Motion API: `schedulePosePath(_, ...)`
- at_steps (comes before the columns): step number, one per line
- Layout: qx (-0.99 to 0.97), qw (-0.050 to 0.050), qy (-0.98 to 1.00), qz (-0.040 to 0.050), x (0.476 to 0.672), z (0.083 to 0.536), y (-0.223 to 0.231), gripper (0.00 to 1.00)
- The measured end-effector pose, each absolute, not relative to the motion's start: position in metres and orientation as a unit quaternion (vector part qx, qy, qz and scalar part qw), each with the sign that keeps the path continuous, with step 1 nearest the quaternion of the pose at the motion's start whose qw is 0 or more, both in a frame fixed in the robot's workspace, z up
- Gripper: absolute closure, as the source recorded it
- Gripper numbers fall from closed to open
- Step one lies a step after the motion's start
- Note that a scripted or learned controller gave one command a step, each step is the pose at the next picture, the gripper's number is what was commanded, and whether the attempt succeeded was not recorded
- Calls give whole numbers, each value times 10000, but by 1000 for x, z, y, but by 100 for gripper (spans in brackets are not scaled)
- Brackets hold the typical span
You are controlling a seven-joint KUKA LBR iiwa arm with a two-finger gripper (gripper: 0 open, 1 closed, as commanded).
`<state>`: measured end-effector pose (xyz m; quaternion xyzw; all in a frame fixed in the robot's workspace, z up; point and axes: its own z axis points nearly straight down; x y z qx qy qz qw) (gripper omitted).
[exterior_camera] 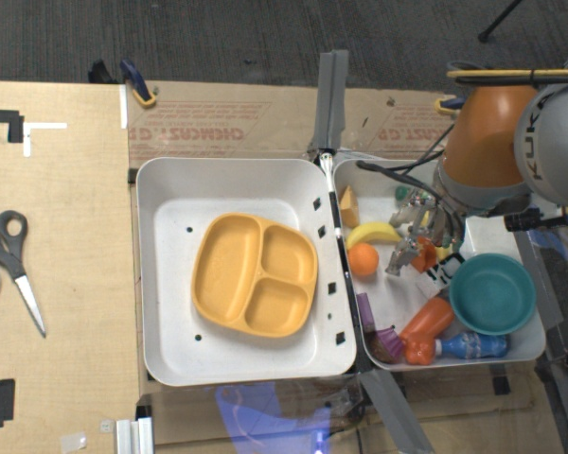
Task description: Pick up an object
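My gripper (412,252) hangs low in the right bin (395,296), just right of a banana (371,235) and an orange ball (363,260). A small red-orange piece (425,258) shows right at the gripper's tip; whether it is held I cannot tell. A teal bowl (492,293) sits to the gripper's right, with an orange bottle (424,327) and a blue bottle (473,346) lying along the bin's front. A purple item (379,337) lies at the front left corner. A yellow block (348,206) rests near the back left wall.
The left bin (161,253) holds a yellow divided plate (256,274). The arm's orange band (488,149) looms over the right bin's back right corner. Scissors (14,263) lie on the wooden bench at far left. Cardboard (227,126) lies behind the bins.
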<state>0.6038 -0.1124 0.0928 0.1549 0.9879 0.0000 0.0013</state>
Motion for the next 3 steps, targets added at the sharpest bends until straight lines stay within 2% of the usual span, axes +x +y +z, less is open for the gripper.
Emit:
schedulePosePath(1,1536,39,9881,-6,605,103,-112,100)
schedulePosePath(2,1938,94,9810,-11,645,199,-65,100)
schedulePosePath(3,3457,22,9383,-6,635,243,-163,100)
